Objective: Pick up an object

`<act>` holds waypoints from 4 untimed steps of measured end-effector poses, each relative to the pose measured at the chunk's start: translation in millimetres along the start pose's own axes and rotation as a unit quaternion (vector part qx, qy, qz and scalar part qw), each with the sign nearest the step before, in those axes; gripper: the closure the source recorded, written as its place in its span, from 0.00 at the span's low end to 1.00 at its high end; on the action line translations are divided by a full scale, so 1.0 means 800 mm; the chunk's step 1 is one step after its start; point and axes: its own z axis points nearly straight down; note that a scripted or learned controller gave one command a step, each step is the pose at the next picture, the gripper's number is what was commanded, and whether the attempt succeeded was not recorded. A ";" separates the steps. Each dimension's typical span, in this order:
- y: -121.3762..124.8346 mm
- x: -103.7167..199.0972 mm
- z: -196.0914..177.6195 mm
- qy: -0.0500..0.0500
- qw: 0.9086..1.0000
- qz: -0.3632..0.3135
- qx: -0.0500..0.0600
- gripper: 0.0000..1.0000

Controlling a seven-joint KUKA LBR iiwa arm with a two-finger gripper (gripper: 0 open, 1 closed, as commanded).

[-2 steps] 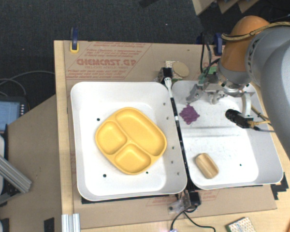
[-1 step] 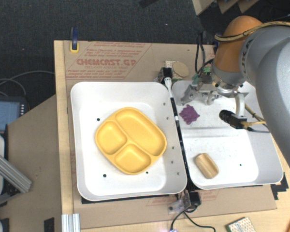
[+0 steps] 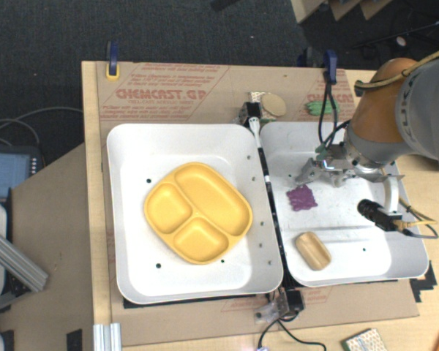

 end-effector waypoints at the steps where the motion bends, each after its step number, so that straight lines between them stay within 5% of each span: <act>1: 0.004 0.045 0.001 0.002 1.000 -0.004 -0.001 0.00; 2: -0.091 -0.023 0.002 0.000 1.000 0.002 0.002 0.00; 3: -0.031 0.034 0.001 0.001 1.000 -0.005 -0.004 0.00; 4: 0.078 0.024 -0.001 -0.001 1.000 -0.004 -0.006 0.00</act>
